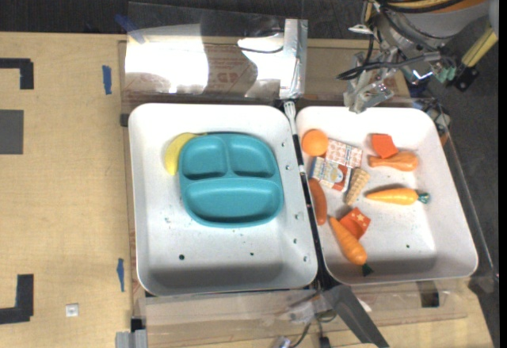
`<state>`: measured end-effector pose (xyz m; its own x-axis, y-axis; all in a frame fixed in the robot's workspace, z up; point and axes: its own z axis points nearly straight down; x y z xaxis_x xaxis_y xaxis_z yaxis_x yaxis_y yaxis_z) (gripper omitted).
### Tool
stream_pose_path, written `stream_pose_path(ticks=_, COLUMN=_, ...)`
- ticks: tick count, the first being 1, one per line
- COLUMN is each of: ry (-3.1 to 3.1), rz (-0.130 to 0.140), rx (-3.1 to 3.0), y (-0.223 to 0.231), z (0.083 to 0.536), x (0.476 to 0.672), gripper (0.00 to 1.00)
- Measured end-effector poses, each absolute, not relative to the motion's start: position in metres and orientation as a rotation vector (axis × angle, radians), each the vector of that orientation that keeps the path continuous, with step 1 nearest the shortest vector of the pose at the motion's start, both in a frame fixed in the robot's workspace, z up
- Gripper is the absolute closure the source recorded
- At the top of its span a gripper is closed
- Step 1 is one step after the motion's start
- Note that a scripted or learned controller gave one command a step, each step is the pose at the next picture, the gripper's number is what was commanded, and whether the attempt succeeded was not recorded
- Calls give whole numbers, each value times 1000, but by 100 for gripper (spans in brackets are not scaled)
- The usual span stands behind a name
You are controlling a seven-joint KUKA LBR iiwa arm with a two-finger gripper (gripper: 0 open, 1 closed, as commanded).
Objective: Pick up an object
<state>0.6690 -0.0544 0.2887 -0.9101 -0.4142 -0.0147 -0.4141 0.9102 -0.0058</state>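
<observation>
A teal divided plate [230,178] is sitting in the left bin [150,243], partly covering a yellow item [173,150]. In the right bin [451,247], one carrot [348,239] is lying diagonally, tip toward the near right; another carrot [394,196] is lying crosswise, green end pointing right. The gripper [372,93] is hovering above the far rim; whether it is open or closed, I cannot tell.

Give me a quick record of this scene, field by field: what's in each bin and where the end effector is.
left bin: teal divided tray, yellow item tucked under its left edge
right bin: orange ball, small printed boxes, three carrots, red-orange blocks
end effector: above the right bin's back rim, holding nothing visible
finger state: cannot tell
</observation>
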Motion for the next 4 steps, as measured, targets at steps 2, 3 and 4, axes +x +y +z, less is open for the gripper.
stream_pose_path(ticks=2, ry=3075, rz=2, rx=-596, y=-56, z=204, x=668, gripper=100)
stream_pose_path(ticks=3, ry=3113, rz=-2, rx=-293, y=-65, z=278, x=669, gripper=100)
stream_pose_path(ticks=4, ry=3092, rz=-2, rx=-518, y=-100, z=256, x=599, gripper=100)
